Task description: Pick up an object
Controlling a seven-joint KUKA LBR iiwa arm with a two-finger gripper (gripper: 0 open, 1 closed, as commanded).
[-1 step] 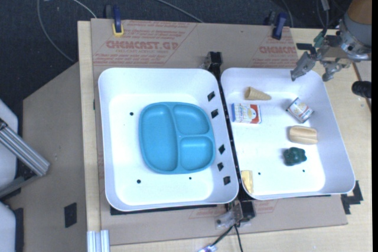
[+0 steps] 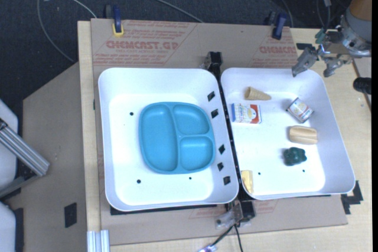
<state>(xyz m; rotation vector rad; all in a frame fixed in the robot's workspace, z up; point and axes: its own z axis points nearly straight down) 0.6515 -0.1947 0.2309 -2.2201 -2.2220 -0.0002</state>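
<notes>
While the gripper (image 2: 316, 64) is held with jaws spread and empty over the right bin (image 2: 336, 144)'s far corner, the small can (image 2: 299, 110) is seen lying apart below it.

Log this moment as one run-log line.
gripper: open, above right bin's far rim, holding nothing | right bin: wedge, carton, can, block, green lump | left bin: blue tray

Open floor lies between the box (image 2: 245, 113) and can (image 2: 299, 110).
</notes>
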